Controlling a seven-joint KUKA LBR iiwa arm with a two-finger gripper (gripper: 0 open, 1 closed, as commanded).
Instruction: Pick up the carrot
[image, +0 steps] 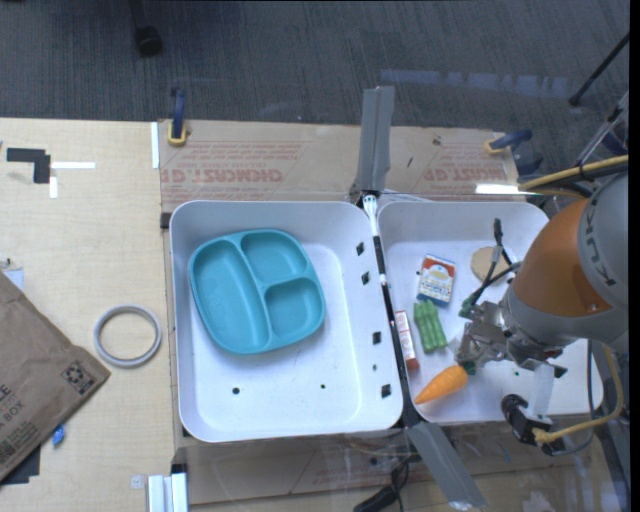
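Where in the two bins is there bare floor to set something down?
Left white bin: open floor right of and below the blue divided plate. Right white bin: crowded around the orange carrot, green pieces and tool; bare near its top-left.

Dark grey carpet floor (300, 50), pale wooden bench (80, 260)

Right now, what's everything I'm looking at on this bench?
bins: two, white, side by side on the bench
divided plate: one, turquoise, in the left bin
carrot: one, orange, front of the right bin
green item: one, green, right bin, behind the carrot
small box: one, white and orange, right bin
tape ring: one, grey, left of the bins
arm: one, grey with orange band, over the right bin
gripper: one, just behind the carrot's top
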